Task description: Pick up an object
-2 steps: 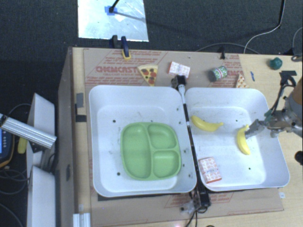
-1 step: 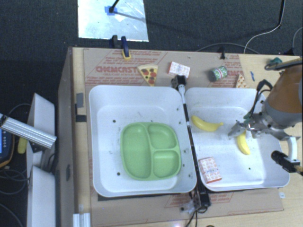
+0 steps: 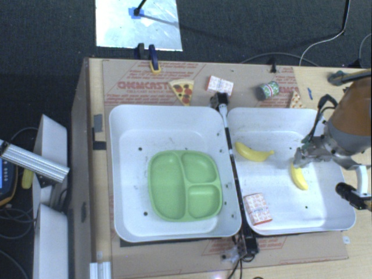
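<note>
Two white bins side by side on bench: left bin, right bin. Arm in from right, over right bin. Green divided plate flat in left bin. Gripper low at upper tip of a banana near right wall; finger state unreadable, no grasp visible. Second banana lying near the divider. Red-and-white packet at front of right bin, well apart from both.

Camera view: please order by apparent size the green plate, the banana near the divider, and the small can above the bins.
1. Green plate, clearly largest.
2. Banana near the divider.
3. Small can, smallest, though it lies farther from the camera.
</note>
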Available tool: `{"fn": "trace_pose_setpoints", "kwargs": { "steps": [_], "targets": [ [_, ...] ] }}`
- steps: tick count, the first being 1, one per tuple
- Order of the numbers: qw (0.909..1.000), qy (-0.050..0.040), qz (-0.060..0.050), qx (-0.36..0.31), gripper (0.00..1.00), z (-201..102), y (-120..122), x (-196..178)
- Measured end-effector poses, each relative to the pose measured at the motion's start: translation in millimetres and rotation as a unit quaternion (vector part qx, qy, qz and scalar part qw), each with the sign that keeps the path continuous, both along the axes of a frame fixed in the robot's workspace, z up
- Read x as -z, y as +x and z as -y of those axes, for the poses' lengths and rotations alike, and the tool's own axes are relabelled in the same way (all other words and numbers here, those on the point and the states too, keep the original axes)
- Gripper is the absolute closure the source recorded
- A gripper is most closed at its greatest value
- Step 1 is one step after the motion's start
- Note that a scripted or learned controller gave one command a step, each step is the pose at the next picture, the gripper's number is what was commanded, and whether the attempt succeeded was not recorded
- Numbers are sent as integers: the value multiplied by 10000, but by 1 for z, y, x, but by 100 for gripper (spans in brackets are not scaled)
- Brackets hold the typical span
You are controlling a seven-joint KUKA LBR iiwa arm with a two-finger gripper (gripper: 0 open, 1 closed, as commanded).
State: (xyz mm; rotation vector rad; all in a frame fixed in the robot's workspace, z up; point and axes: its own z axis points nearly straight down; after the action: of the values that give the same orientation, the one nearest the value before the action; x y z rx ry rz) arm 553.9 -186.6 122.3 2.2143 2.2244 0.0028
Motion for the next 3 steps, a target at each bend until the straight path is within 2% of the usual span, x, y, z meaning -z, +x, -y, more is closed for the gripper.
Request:
{"fn": "trace_pose_setpoints", "kwargs": {
  "steps": [1,2,3],
  "targets": [
    [10000,2,-2,0,0,0,0,0],
    [10000,3,-14,13,0,0,-6,38],
    [10000,2,-2,5,100,0,-5,27]
  ]
}}
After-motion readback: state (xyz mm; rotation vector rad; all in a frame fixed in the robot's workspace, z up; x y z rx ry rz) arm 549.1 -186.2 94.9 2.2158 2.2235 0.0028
